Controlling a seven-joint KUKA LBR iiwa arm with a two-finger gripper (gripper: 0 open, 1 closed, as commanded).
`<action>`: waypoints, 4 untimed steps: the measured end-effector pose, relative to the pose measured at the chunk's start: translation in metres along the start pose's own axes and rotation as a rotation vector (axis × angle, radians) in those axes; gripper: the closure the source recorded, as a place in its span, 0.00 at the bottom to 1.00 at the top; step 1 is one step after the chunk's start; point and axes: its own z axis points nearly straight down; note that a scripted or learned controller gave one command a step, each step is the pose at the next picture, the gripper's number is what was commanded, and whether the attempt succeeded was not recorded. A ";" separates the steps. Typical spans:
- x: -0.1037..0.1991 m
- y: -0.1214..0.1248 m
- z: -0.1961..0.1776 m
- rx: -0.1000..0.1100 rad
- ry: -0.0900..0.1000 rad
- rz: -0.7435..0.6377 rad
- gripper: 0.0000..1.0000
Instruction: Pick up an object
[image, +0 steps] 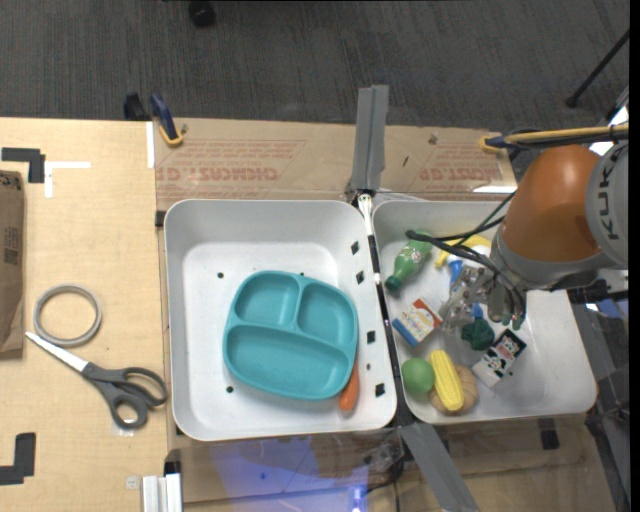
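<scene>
My gripper (468, 306) hangs low over the middle of the right bin (560, 395), under the orange-banded wrist. A dark green object (479, 332) lies right below it, touching or nearly so. Around it lie a green bottle (404, 265), a small red-and-white carton (419, 321), a green ball (417, 375), a yellow corn cob (446, 381) and a black-and-white box (500, 355). A yellow piece (441, 258) and a blue piece (455, 271) sit partly hidden behind the gripper.
The left bin (200, 250) holds a teal divided plate (290, 335) with an orange carrot (348, 393) at its right corner. Scissors (100, 378) and a tape roll (67, 313) lie on the bench to the left. Cables trail from the arm.
</scene>
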 end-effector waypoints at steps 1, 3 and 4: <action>-0.020 -0.052 -0.067 -0.002 0.001 -0.310 1.00; -0.049 -0.040 0.010 -0.003 0.003 -0.239 0.00; -0.078 0.032 0.010 -0.003 0.002 -0.091 0.00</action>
